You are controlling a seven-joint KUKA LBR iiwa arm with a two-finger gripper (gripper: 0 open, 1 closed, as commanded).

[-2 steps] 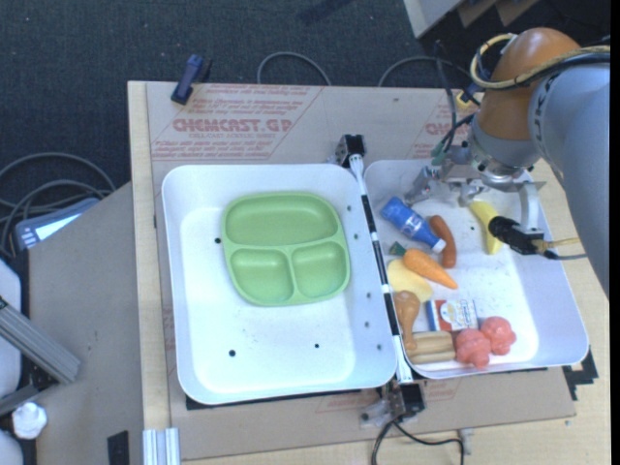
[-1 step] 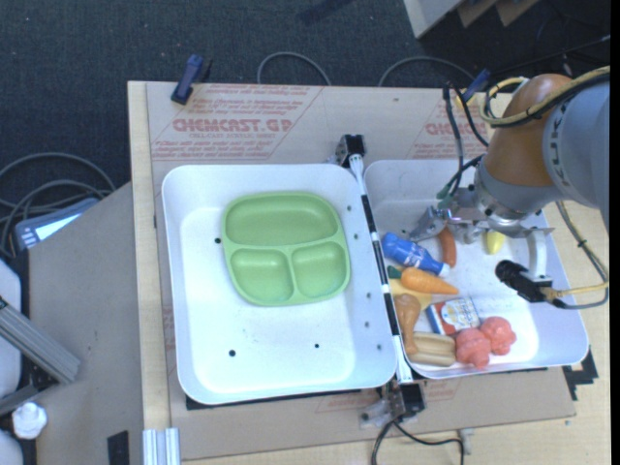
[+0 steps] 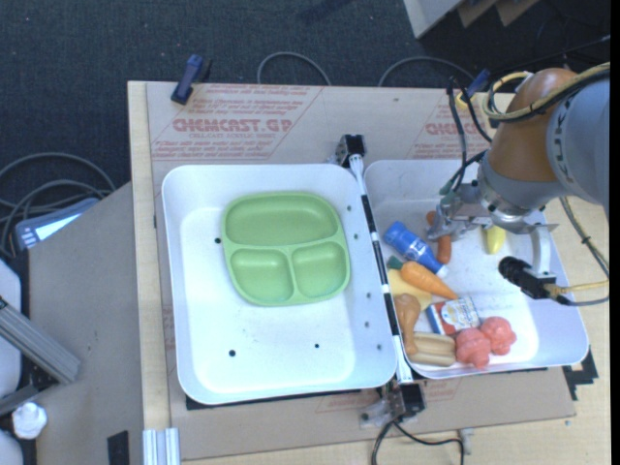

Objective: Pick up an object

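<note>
Grey KUKA arm (image 3: pixel 557 129) reaching over right bin (image 3: pixel 572 332). Left of gripper (image 3: pixel 448 223): left bin (image 3: pixel 184 289) bearing green divided plate (image 3: pixel 287 246). Gripper state: cannot tell. Just below-left, touching or nearly: blue bottle (image 3: pixel 411 245). Lower: orange carrot (image 3: pixel 426 278), then red raspberries (image 3: pixel 483 340), hot dog (image 3: pixel 431 350), small packet (image 3: pixel 459 312). Just right: yellow piece (image 3: pixel 494 239).

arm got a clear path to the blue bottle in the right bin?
Probably yes. The blue plastic bottle lies uncovered on top, with the gripper just beside it to the right. The orange toy carrot crowds its lower end.
</note>
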